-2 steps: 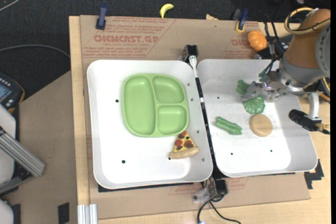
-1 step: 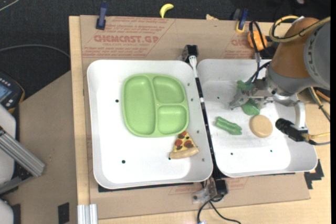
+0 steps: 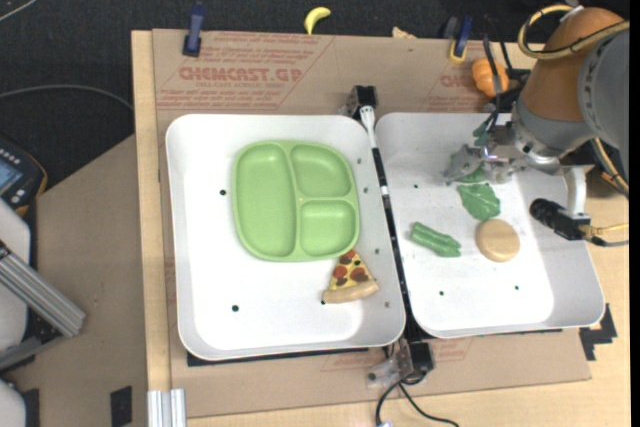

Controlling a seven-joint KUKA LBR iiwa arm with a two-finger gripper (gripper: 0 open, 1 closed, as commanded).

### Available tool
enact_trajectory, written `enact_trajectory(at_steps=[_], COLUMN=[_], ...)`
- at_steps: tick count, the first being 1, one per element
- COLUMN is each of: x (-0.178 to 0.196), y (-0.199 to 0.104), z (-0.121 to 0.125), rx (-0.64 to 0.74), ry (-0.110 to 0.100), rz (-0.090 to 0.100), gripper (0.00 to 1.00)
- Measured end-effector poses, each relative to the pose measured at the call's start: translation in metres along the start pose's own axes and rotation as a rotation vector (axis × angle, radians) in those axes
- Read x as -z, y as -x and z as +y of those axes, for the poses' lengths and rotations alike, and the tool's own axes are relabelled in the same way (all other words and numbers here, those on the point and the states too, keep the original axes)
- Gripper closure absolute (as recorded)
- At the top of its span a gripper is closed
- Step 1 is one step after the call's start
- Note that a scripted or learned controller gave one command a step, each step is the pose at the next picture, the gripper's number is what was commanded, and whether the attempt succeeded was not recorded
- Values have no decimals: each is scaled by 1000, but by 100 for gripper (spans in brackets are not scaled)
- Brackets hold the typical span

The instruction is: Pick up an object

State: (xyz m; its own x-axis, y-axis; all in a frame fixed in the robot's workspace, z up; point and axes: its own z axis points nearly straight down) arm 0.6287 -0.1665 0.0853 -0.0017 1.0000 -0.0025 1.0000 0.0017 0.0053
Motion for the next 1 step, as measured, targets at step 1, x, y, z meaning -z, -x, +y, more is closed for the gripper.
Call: enact_trajectory(at_steps=[1], x=[11], y=[-1], z=[-1], rx=[-1], ry=[0], rz=[0], gripper=[100])
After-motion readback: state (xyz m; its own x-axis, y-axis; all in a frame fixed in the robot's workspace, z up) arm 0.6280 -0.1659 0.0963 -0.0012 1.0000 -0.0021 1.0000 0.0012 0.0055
